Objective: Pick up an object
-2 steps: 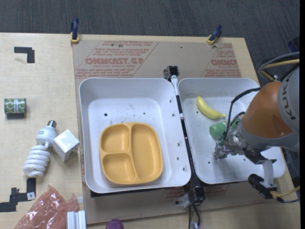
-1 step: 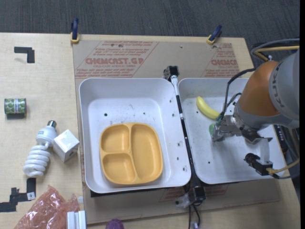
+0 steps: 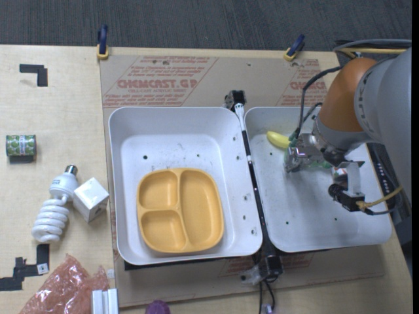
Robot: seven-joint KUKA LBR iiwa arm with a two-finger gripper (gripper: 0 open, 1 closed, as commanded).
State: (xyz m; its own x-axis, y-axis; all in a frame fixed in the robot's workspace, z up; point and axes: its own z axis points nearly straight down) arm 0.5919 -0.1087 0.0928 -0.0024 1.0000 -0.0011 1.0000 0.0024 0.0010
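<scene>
The big wooden bench (image 3: 59,116) is the largest thing here. A brown cardboard sheet with red letters (image 3: 163,77) lies on it, held by two blue clamps (image 3: 103,41) at the back.

On the sheet sit two shallow white bins side by side. The left white bin (image 3: 131,136) holds a yellow plastic plate with three sections (image 3: 180,209), lying flat near the front. The right white bin (image 3: 308,221) is under the big grey robot arm with an orange band (image 3: 363,93), which reaches in from the right.

The arm's metal gripper (image 3: 296,159) is low in the back part of the right bin. It is too hard to see, so I cannot tell how it stands or if it holds anything. A small yellow banana-shaped thing (image 3: 278,139) lies just beside it, near the bin's back left corner. Something green (image 3: 319,164) peeks out under the wrist.

Left of the bins lie a white spiral light bulb (image 3: 54,205), a small white cube (image 3: 90,199), a little green can (image 3: 21,146) and a pink mesh bag (image 3: 62,286).
</scene>
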